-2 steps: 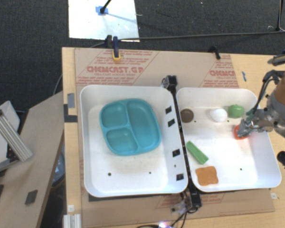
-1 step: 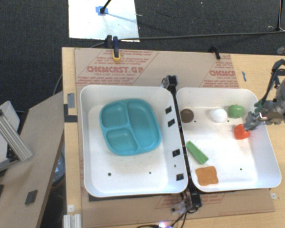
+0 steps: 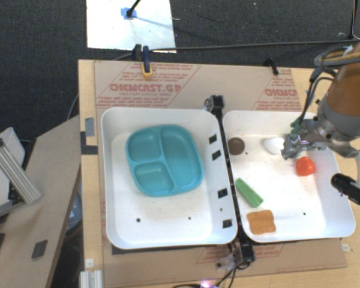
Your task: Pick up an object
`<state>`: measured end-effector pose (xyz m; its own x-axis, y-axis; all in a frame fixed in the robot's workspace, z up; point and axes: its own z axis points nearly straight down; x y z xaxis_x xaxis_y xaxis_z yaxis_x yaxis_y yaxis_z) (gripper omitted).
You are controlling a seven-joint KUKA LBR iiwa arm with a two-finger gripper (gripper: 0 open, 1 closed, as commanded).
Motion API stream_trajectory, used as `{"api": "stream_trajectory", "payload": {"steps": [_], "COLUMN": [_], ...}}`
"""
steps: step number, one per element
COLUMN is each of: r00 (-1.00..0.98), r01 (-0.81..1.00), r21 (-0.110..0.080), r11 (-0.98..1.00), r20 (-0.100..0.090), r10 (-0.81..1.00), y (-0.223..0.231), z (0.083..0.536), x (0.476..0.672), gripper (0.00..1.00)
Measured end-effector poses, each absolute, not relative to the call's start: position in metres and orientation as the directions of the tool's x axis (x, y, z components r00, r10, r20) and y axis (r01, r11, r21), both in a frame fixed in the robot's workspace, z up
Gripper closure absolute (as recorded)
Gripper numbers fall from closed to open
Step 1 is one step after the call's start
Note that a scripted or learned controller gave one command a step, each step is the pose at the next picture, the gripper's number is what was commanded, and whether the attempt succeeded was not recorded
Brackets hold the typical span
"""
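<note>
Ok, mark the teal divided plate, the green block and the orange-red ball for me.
teal divided plate (image 3: 164,159), camera view, centre ridge.
green block (image 3: 249,192), camera view, middle of its top face.
orange-red ball (image 3: 305,167), camera view, centre.

Arm (image 3: 348,95) reaches in from right edge — orange band uppermost, grey wrist below it. Gripper (image 3: 293,149) angled down and leftward, low over the bench.

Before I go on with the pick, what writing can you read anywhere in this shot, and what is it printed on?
"CHEMCAST GP": red print on the brown paper-faced sheet under the two white bins, behind the left one.
"CHEMCAST": the same red print repeats behind the right bin, cut off by the grey arm.
Smaller red lines around both logos: too small to read.
Blue mark on the white paper sheet at the top: no readable text.
</note>
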<state>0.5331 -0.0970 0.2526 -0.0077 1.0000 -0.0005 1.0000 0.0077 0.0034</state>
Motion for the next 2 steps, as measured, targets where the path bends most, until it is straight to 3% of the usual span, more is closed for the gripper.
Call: {"api": "stream_trajectory", "payload": {"steps": [2], "r00": [-0.009], "r01": [1.000], "r21": [0.003], "r11": [0.009], "r20": [0.001], "r10": [1.000], "y": [0.005], "z": [0.252], "x": [0.565], "gripper": [1.00]}}
